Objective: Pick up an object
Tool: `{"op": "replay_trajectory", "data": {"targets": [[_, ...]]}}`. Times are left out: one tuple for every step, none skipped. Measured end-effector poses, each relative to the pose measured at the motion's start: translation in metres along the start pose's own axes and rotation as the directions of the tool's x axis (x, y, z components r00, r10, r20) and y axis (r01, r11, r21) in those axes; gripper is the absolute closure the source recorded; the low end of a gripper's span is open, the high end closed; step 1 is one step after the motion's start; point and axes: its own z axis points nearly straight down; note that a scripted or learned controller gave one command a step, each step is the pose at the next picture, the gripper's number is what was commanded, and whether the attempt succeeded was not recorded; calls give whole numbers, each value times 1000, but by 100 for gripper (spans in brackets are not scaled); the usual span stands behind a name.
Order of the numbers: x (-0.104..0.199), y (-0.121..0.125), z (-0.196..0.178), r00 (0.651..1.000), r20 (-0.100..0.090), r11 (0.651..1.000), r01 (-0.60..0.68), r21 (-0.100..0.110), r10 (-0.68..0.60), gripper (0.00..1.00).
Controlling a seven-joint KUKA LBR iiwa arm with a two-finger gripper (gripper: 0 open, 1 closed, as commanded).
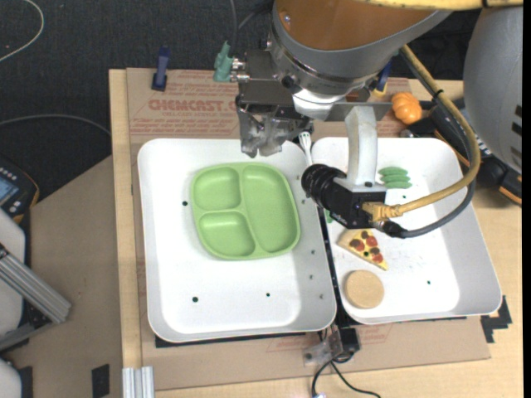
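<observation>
The arm (357, 15) fills the top middle of the frame, a smooth grey shell with a glossy orange band. Below it the gripper (270, 143), dull grey metal, hangs over the upper rim of the left bin (166, 247), just above the plate (246, 211). Whether it stands wide or narrow I cannot tell, and nothing shows in its grasp.

The plate is matte pale green plastic, a rounded rectangle split into three wells: two small ones on the left and one long one on the right. It lies flat in the upper middle of the left bin, a shallow white tray with rounded corners and a few dark dots on its floor.

The right bin (448, 255), of the same make, touches it side to side. Near its lower left lies a flat round tan disc (364, 288). Just above the disc is a pizza slice (365, 247), a yellow wedge with red spots. Toward the upper middle rests a small green pod (394, 176), ribbed and glossy.

Both bins sit on brown cardboard (191, 102) with red print. On it, past the right bin's upper rim, is a round orange ball (406, 106). A blue clip (160, 69) grips its upper left edge.
</observation>
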Motion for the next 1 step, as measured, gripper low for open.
{"op": "replay_trajectory", "data": {"targets": [[-66, -2, 94, 1000, 8, 1000, -9, 16, 9, 100]]}}
